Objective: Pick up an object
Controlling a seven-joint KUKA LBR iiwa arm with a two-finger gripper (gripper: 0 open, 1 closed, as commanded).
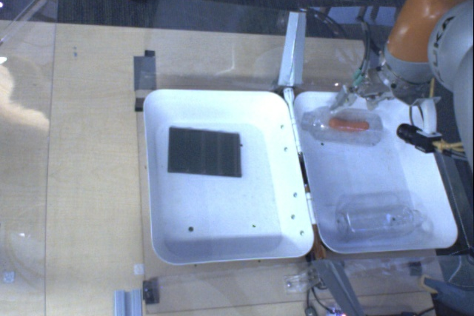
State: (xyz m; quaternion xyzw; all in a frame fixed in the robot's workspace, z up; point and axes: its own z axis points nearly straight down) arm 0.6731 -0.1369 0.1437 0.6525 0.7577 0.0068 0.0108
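In the right bin (426, 181) a clear plastic bottle with an orange piece inside (346, 126) lies near the far wall. A second clear bottle (378, 217) lies near the bin's front. My gripper (361, 94) hangs over the far end of the right bin, just above and behind the first bottle; its fingertips are small and blurred against the bin. In the left bin (222, 233) a dark grey flat rectangular pad (205, 152) lies flat at the left.
The arm's orange band (418, 22) and grey wrist fill the upper right. A metal divider post (291, 55) stands behind the gap between the bins. A black cable connector (415, 135) hangs over the right bin's right side.
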